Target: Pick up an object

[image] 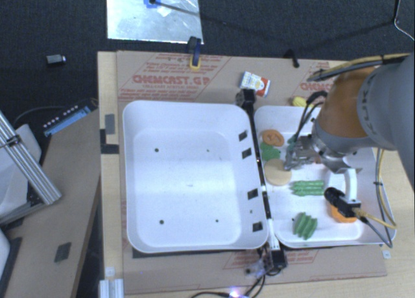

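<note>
My gripper [295, 158] hangs low over the left part of the right bin [369, 160], with the grey arm and its orange band reaching in from the right. Just left of it lie a brown round piece [272, 137] and a green leafy piece [269, 153]. A tan disc [279, 175] lies below and left of it. A green bean pod [307, 188] lies just below the gripper, and another green piece [305, 225] lies near the bin's front wall. Nothing shows as lifted.
The left bin [188, 173] stands next to the right one, with a black divider [259, 180] between them. An orange piece [343, 214] lies at the right bin's front right. A small carton [255, 83] and a yellow item [298, 102] sit behind the bins.
</note>
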`<state>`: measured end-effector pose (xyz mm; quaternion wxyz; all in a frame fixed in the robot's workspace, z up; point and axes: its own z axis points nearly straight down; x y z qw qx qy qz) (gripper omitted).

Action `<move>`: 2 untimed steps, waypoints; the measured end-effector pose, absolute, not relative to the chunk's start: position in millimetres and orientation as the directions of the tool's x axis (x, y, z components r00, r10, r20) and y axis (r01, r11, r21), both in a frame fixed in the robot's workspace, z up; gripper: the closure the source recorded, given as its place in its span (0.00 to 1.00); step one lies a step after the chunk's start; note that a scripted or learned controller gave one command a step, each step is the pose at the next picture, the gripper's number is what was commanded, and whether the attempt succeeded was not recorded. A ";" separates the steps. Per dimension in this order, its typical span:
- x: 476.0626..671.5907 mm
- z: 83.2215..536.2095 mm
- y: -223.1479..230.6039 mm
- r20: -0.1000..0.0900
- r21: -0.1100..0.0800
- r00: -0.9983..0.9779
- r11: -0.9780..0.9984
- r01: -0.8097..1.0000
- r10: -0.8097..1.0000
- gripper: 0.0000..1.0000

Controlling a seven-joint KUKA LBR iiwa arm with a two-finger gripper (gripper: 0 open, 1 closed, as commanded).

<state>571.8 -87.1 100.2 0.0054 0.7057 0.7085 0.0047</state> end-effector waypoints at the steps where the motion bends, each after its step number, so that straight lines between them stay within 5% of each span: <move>1: 495.2 83.1 -85.3 0.002 -0.006 0.001 -0.001 1.000 1.000 1.00; 2: 562.6 191.3 -44.6 0.000 0.016 -0.011 0.011 1.000 1.000 1.00</move>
